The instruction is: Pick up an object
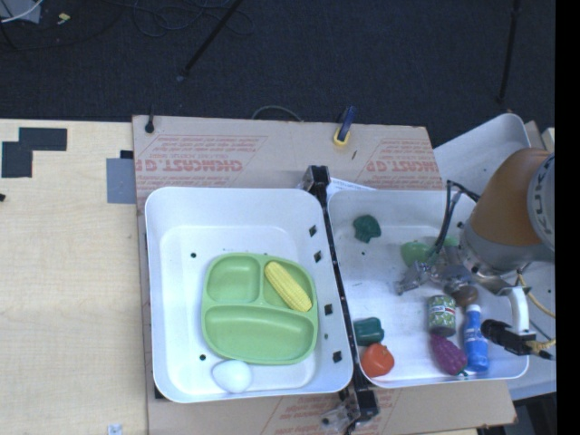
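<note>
I can't tell my gripper's (419,277) finger state; I centre it squarely over the light-green object (417,251) before closing

Lighting was even and moderately bright over the bench; the floor behind stayed dark, with cables barely visible. The two white bins (159,243) read bright but not blown out, with faint sheen on their rims. Shadows were soft and short, visible under the green tray (258,333) and beside the small objects. Overall sharpness was modest: fine detail looked soft and slightly grainy, and the printing on the cardboard (195,157) remained legible. The arm (507,211) looked soft-edged.
</note>
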`<move>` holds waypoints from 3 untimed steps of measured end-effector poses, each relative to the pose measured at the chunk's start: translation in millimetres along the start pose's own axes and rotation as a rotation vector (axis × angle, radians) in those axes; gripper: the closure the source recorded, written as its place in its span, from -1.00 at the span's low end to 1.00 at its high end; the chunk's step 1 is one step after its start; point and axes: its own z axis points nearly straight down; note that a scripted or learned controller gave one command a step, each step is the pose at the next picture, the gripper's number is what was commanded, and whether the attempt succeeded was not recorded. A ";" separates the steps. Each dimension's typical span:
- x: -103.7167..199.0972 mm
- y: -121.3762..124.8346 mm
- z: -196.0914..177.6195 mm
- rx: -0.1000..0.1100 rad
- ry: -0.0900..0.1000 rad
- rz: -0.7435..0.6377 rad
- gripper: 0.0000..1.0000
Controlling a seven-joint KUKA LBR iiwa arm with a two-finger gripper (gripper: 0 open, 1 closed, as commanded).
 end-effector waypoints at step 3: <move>2.9 -1.6 -131.1 -0.009 -0.004 0.000 1.00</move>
